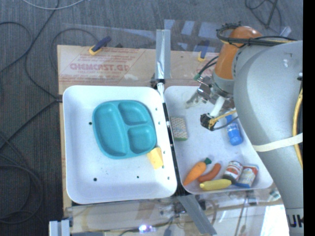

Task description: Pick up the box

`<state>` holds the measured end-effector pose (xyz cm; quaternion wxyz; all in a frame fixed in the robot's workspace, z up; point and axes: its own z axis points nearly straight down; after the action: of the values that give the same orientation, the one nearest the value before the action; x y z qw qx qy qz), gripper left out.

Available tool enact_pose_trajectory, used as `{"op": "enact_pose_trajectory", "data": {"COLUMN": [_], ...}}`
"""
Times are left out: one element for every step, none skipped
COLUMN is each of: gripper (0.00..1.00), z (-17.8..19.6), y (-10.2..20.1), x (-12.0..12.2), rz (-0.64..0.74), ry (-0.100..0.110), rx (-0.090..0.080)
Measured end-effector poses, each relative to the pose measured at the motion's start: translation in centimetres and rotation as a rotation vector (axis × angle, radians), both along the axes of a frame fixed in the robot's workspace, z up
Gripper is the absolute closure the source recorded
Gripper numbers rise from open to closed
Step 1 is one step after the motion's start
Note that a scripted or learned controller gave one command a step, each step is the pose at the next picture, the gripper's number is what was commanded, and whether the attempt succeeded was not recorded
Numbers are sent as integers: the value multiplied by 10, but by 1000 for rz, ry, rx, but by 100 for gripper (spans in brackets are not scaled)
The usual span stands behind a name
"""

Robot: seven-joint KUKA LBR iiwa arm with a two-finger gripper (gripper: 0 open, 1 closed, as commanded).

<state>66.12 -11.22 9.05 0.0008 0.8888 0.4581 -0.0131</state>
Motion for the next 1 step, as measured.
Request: {"op": "enact_pose_trajectory", "data": {"gripper": [0], "z": [2], "y": [13], "x": [-90], "rz": [6], "ry": [-34], "rx": [10]}}
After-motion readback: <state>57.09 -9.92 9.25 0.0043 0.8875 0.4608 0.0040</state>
